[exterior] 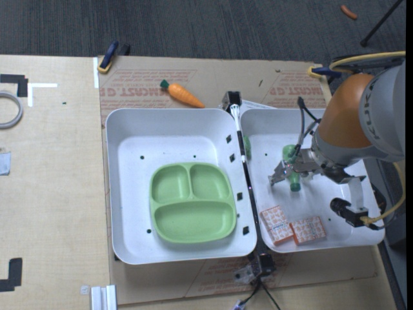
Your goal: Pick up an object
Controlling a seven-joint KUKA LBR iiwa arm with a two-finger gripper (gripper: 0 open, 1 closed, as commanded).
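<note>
The gripper (pixel 288 173) hangs low in the right bin (pixel 258 124), its metal fingers (pixel 279 175) pointing toward that bin's left side. Whether the fingers are apart or together, I cannot tell; the wrist hides most of them. One green object (pixel 290 152), a small bottle-like thing, sits right at the gripper, touching or just beside the fingers, but it is not clear that it lies between them. Nearer the front of the same bin lie two flat red-and-white packets (pixel 277 223), side by side and touching or nearly so, one (pixel 308 230) to the right of the other. The arm (pixel 361 118), grey with an orange band, reaches in from the right. The left bin (pixel 129 141) holds one green divided plate (pixel 192 203) with three compartments. Behind the bins, on the cardboard (pixel 213 76), lies one toy carrot (pixel 182 94), and one blue clamp (pixel 108 55) sits at the cardboard's far left corner.
</note>
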